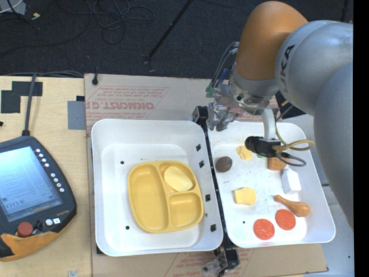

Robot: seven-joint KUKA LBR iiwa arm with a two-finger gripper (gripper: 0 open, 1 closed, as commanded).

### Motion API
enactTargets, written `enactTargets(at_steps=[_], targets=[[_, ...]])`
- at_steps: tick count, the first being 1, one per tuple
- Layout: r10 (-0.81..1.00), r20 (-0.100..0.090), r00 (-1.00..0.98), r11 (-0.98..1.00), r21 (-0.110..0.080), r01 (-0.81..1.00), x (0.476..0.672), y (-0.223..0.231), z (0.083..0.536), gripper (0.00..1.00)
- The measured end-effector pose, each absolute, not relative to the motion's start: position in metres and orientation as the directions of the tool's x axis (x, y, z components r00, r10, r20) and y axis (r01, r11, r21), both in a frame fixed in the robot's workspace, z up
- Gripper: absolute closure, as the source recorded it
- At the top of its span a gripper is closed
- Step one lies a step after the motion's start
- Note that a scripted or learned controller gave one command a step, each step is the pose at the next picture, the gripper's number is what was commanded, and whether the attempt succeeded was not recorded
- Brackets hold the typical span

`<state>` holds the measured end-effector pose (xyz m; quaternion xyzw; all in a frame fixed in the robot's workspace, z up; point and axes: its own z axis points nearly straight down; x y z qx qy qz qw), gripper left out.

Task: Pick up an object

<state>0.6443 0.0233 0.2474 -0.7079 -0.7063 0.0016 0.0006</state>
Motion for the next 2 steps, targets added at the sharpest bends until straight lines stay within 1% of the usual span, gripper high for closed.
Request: enactTargets(at_steps=[1,2], targets=[[1.0,0.002,-0.004,0.004,-0.006,1.0,0.643,0.093,0.214,1.0],[1.0,-0.002,0.007,-0.007,-0.01,1.0,0.595,0.02,0.185,1.0]])
